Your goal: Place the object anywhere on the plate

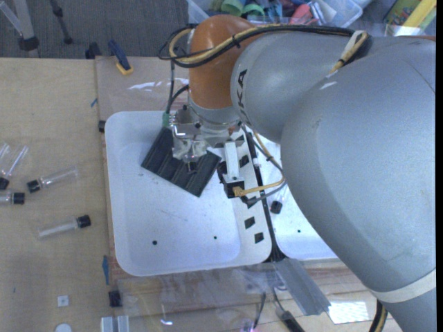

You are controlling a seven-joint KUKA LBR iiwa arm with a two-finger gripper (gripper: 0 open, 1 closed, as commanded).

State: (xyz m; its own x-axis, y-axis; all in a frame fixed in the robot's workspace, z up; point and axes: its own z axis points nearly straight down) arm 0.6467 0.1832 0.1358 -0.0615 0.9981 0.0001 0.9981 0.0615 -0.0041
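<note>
A black ribbed rectangular plate (169, 163) lies tilted in the upper part of the left white bin (173, 241). My gripper (188, 151) hangs straight over the plate's upper right part, very close to or touching its surface. The orange band and grey wrist above hide much of the gripper. I cannot make out any separate object at the gripper's tip or on the plate. The large grey arm covers the upper right of the plate's surroundings.
The right bin (304, 244) is mostly hidden under the arm. Several clear vials with black caps (66, 223) lie on the bench at left. A blue clamp (123, 64) sits behind the bins, and a clear tub of colourful toys (277, 2) stands at the back.
</note>
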